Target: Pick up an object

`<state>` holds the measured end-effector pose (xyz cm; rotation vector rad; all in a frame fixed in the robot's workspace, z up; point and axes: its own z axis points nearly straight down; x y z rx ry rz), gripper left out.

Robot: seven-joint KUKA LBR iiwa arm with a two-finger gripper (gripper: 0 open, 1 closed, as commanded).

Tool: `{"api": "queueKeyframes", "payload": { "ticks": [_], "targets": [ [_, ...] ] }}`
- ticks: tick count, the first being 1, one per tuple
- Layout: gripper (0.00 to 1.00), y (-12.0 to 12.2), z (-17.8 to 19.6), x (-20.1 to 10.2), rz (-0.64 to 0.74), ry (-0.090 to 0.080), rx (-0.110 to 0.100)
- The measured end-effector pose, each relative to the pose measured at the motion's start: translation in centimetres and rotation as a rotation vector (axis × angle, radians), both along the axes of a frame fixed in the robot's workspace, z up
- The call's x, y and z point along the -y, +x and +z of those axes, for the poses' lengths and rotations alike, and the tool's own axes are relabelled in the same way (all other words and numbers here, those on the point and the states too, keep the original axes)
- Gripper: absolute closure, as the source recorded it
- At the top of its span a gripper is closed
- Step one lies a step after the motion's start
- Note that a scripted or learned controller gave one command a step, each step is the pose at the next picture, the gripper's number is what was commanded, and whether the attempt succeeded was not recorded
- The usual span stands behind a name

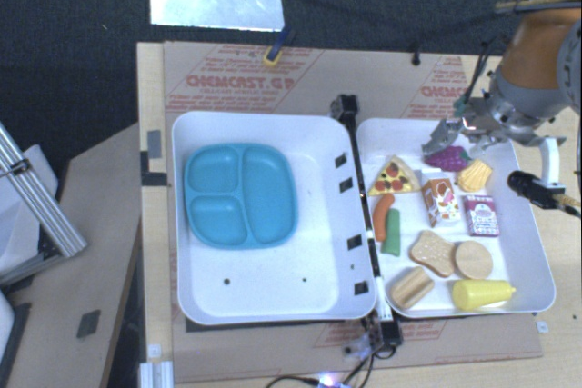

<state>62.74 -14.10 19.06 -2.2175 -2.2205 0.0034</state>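
My gripper (444, 139) hangs low over the far part of the right bin (544, 273), directly above and just behind a purple bunch of grapes (447, 159). It looks close to the grapes; I cannot tell whether it touches them. A yellow corn piece (475, 174) lies just right of the grapes. In front of them are a pizza slice (396, 177), an orange-and-white juice carton (440, 200) and a small red box (480, 215).
Nearer the front of the right bin lie a red sausage (382, 212), a green pickle (392, 233), a toast slice (432, 252), a round cracker (473, 260), a bread roll (411, 288) and a yellow fruit (482, 293). The left bin (273, 300) holds a blue divided plate (241, 195).
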Motion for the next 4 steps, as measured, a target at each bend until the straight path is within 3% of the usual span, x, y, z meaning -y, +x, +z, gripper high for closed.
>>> {"api": "queueKeyframes", "payload": {
  "ticks": [2,3,4],
  "targets": [
    [0.0,-0.2,-10.4,0.4,-0.001,0.0,0.009],
    [1.0,0.1,-8.9,0.5,0.001,-0.002,0.019],
    [1.0,-0.4,-4.0,1.1,-0.002,-0.003,0.011]
  ]
}}
